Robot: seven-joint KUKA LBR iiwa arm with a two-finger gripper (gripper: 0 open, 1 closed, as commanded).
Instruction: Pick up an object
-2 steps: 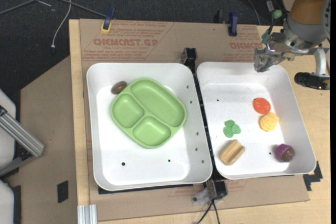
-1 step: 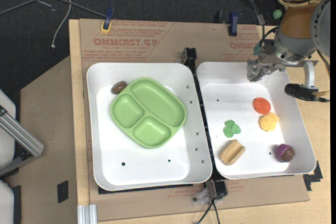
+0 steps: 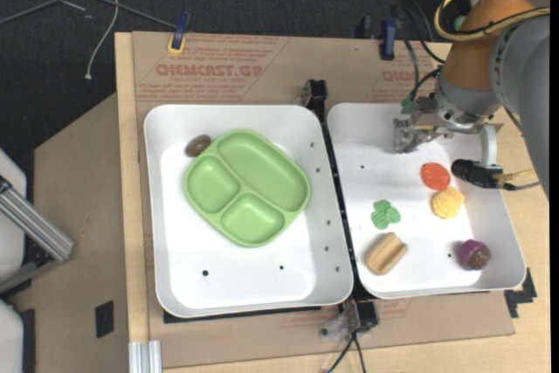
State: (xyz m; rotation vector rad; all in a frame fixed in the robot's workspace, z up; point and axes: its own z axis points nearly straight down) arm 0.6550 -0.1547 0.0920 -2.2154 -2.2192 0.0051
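Cardboard [image 3: 227, 65] beneath both bins reads "CHEMCAST GP" in red; my gripper [image 3: 409, 135] hovers over the right bin [image 3: 354, 188], its grip impossible to judge; orange toy [image 3: 436, 176] nearby.

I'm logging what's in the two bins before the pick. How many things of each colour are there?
Green: 2, the divided plate in the left bin and the leafy piece in the right bin
Brown: 1
Orange-red: 1
Yellow: 1
Tan: 1
Purple: 1
Total: 7
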